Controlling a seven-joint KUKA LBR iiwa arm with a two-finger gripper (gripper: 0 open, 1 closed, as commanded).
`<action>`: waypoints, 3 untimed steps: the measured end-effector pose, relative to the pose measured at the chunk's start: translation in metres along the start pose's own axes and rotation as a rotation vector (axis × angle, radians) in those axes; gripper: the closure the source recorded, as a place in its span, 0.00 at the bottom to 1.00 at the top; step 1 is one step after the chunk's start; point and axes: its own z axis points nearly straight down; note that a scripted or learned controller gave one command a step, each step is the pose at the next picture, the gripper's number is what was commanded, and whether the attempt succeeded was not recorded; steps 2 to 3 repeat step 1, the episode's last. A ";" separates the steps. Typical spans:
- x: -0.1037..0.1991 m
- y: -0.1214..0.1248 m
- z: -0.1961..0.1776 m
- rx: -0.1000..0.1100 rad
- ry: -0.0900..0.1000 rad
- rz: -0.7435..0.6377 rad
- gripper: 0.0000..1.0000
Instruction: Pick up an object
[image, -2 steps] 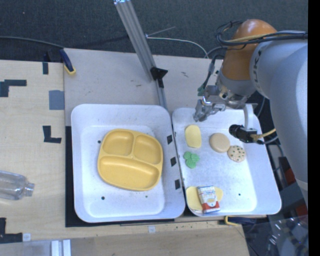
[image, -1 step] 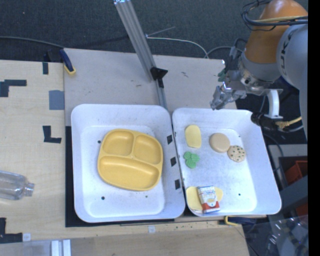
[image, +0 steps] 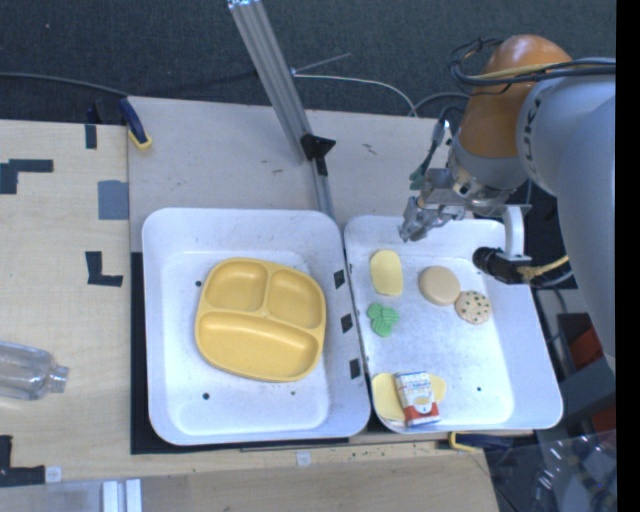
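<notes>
A clear plastic bottle (image: 30, 372) lies on the bench (image: 60, 300) at the left edge, and part of it is cut off. In the right bin (image: 500, 380), at the near left corner, a small carton (image: 419, 397) with red and white sides lies on a yellow thing (image: 385, 392) that it mostly hides, so its shape is hard to tell. A bit farther in, by the left wall, sits a small green toy (image: 382, 319); what it is stays unclear. Past it lies a yellow oval piece (image: 386, 272). To the right of that are a tan round piece (image: 439, 285) and a speckled cookie (image: 473, 307), close together.

The left bin (image: 165, 330) holds one big yellow tray (image: 262, 319) with three sections, lying in its middle.

The gripper (image: 413, 230) hangs over the far left corner of the right bin, just past the yellow oval piece. Its fingers look pressed close together, with nothing between them. The grey arm (image: 570, 120) with its orange band (image: 505, 90) comes in from the right and hides the bench behind it.
</notes>
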 end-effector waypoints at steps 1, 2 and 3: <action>0.024 -0.014 0.006 -0.003 0.000 -0.001 1.00; 0.024 -0.014 0.006 -0.003 0.000 -0.001 1.00; 0.024 -0.014 0.006 -0.003 0.000 -0.001 1.00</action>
